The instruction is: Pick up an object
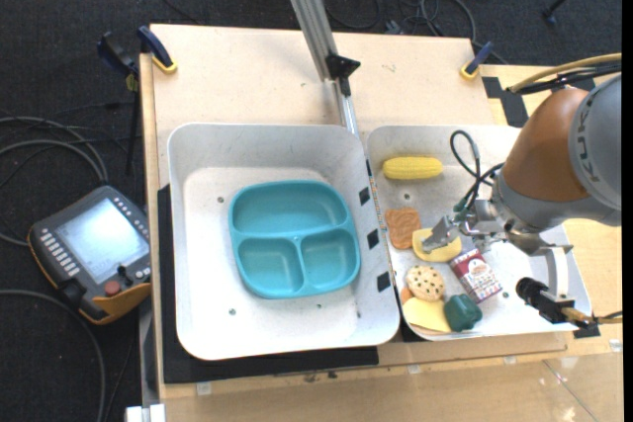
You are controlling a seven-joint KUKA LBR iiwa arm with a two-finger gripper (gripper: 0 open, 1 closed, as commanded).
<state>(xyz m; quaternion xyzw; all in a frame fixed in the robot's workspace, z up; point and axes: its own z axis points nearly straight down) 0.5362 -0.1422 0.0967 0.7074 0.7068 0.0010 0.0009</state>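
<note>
In the right bin [554,242] lie several toy foods. A yellow corn cob [412,168] is at the back and an orange-brown slice [401,226] sits near the left wall. A yellow curved piece [431,250] lies mid-bin. Toward the front are a chocolate-chip cookie [426,283], a small red box [476,275], a dark green lump [462,312] and a pale yellow wedge [423,314]. My gripper [455,228] reaches in from the right, low over the yellow curved piece and just behind the red box. The arm's wrist hides the bin's right side.
The left bin [198,212] holds a teal three-compartment plate [294,238]. A slanted metal pole [312,10] rises behind the divider between the bins. Black cables loop beside the gripper. A teach pendant [89,252] lies on the floor at left.
</note>
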